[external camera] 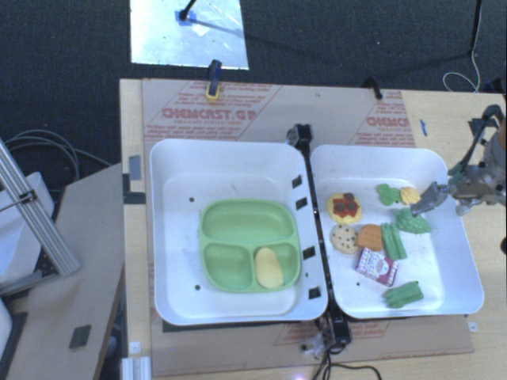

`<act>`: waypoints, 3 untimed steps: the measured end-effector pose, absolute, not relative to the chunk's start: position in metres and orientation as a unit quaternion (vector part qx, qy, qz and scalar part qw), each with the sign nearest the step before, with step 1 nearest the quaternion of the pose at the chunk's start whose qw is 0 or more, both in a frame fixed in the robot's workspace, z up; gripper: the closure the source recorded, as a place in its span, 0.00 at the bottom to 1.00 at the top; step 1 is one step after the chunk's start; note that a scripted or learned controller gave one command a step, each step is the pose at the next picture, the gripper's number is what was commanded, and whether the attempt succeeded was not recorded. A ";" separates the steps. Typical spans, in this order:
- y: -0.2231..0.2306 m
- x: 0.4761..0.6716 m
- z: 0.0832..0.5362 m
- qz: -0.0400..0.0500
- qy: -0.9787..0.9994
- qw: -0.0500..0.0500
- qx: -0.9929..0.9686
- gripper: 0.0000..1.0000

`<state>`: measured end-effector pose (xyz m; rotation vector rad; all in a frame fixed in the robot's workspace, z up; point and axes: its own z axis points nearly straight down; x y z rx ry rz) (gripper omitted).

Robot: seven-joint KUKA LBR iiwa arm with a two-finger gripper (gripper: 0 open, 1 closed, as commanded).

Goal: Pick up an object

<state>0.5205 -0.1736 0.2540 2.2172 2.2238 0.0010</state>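
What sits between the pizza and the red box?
In the camera view, two cookies: a pale chip cookie and an orange one, between pizza and box.

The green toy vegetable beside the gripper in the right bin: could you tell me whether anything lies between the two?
Nothing visible does. The gripper hangs directly above the green toy vegetable near the right bin's far right side. The small yellow piece and green piece lie just beside it, not in between.

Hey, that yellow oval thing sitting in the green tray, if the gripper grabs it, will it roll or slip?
The yellow oval piece looks smooth and rounded, so it may slip between the fingers. It lies in a lower compartment of the green tray, whose dividers would probably stop it rolling far. It looks like a small toy food, so likely light and stiff.
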 end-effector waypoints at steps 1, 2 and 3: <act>-0.081 0.497 0.393 0.007 0.712 0.006 0.702 0.00; -0.008 0.487 0.498 0.006 0.712 0.005 0.702 0.00; 0.010 0.486 0.288 -0.004 0.708 -0.004 0.706 0.00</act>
